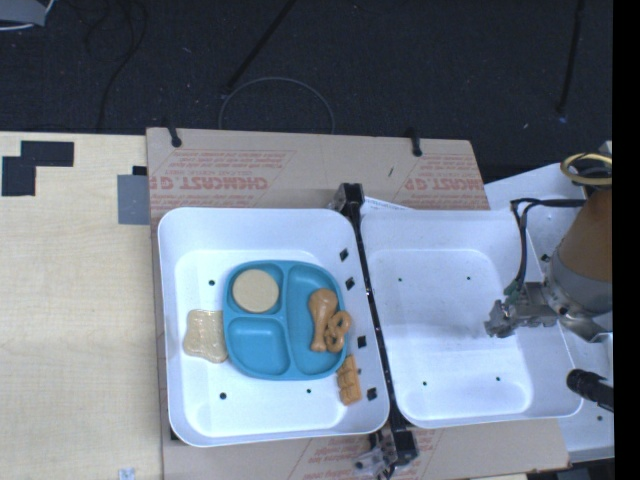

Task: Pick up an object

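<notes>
A blue divided plate (262,348) lies in the left bin (190,230). A round tan biscuit (254,290) sits in its upper left compartment. A brown drumstick-shaped piece (322,311) and a pretzel (339,329) lie in its right compartment. A pale toast-like piece (206,335) rests on the bin floor against the plate's left edge. A small orange-brown piece (349,380) lies by the plate's lower right corner. My gripper (503,322) hangs over the right side of the right bin (440,298), far from all these objects, with nothing seen in it.
The grey arm (590,253) with its orange band reaches in from the right, with cables looping above it. The two bins meet at a dark clamp strip (365,298). A cardboard sheet (300,173) lies under both bins, and a light wooden bench top (70,318) spreads to the left.
</notes>
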You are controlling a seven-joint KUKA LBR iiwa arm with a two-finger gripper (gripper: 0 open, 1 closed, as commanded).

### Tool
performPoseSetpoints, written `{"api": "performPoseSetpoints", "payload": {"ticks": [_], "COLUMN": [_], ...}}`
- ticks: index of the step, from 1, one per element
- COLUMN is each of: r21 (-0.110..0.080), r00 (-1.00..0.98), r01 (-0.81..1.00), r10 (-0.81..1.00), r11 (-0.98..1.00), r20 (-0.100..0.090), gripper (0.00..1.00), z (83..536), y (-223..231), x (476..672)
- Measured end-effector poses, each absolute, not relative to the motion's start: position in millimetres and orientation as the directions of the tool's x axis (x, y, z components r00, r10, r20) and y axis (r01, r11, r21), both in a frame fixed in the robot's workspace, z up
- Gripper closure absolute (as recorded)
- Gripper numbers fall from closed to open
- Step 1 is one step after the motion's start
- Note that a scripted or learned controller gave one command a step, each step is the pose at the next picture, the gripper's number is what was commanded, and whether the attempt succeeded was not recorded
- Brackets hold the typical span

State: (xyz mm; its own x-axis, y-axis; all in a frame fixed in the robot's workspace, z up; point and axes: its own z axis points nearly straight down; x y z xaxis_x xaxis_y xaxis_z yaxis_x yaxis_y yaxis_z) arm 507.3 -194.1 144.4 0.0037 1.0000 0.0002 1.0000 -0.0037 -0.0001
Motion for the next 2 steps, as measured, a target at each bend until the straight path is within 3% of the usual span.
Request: {"api": "performPoseSetpoints", "payload": {"ticks": [2], "r21": [0.004], "r00": [-0.001], "r01": [1.0], "r10": [1.0], "r11": [0.001], "r20": [-0.002], "gripper": [1.0], "z": [251.6], "y": [-200.5], "x": [498.7]}}
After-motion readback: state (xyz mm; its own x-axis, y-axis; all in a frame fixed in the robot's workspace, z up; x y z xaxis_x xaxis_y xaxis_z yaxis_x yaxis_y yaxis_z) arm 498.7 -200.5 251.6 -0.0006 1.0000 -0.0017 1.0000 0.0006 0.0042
